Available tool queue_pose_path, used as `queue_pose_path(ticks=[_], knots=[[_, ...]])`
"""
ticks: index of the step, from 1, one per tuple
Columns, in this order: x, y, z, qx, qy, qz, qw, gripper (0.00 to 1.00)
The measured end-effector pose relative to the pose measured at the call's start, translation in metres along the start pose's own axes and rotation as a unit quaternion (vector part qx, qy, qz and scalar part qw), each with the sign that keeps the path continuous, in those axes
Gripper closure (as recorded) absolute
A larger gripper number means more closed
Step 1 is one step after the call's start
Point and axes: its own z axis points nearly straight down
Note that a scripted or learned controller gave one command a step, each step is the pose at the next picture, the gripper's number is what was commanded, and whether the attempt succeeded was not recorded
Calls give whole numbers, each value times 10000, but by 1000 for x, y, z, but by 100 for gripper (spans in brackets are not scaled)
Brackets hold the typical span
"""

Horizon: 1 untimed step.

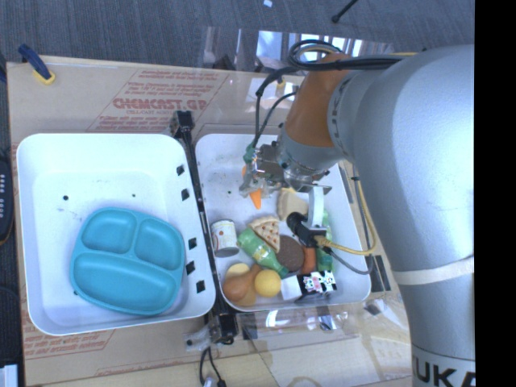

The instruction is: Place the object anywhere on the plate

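Observation:
A blue plate (127, 259) with three compartments lies in the left white bin (48, 160). My gripper (260, 174) hangs over the far part of the right bin (218, 156), below the orange wrist band. A small orange carrot-shaped piece (255, 198) sits right under the gripper's tip, pointing toward the bin's near side. Whether it is gripped or lying on the bin floor is unclear from this angle.
Several toy foods crowd the near half of the right bin: a small can (224, 237), a cracker wedge (267, 233), a green piece (260, 251), a yellow ball (267, 282), a brown bun (238, 285) and a black-and-white block (318, 284). The arm's grey body covers the bin's right side.

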Motion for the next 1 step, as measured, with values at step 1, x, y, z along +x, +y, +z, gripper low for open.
queue_pose_path(ticks=[1], knots=[[42, -33, -127, -43, 29, 671, 9977, 100]])
